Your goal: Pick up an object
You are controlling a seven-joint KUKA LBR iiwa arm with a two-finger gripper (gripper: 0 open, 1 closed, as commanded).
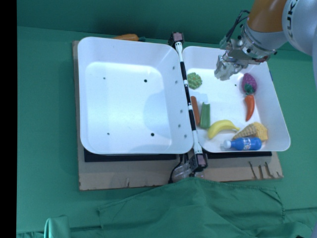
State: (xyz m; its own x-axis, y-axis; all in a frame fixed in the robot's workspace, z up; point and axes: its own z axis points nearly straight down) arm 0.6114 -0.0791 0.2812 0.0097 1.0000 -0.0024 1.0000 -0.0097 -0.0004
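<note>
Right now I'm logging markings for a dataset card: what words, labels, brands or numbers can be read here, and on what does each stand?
"KUKA", in part, cut by the frame's edge: on the grey arm above the orange band.
Label on the blue bottle in the right bin: too small and blurred to read.
Nothing else carries legible text.

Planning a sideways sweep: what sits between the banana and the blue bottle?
In the camera view, bare white bin floor separates banana from bottle.
</note>
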